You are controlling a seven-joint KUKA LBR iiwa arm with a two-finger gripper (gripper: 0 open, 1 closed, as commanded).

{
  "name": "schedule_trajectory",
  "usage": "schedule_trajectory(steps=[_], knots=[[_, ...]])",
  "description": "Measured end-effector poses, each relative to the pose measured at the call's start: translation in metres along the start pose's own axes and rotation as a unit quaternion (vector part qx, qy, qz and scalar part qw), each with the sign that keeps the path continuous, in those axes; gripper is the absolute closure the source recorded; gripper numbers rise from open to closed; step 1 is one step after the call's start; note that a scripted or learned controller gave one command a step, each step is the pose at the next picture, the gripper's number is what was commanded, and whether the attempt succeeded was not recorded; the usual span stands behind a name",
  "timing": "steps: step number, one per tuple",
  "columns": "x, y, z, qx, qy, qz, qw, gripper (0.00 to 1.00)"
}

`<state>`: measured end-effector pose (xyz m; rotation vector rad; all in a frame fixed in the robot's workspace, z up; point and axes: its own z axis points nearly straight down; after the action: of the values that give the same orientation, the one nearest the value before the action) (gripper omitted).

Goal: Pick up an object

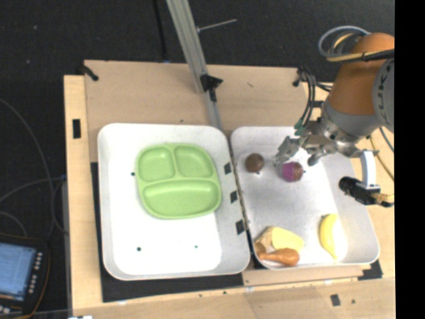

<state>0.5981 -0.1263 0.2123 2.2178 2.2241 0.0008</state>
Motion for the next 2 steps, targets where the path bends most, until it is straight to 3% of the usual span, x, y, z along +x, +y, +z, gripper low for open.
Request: schedule_trajectory(steps=[1, 2], knots=[[0.000, 0.000, 0.000, 0.000, 0.000, 0.000, 1.0000, 0.00], [-0.001, -0.005, 0.062, 0.003, 0.000, 0.002, 1.0000, 0.00]])
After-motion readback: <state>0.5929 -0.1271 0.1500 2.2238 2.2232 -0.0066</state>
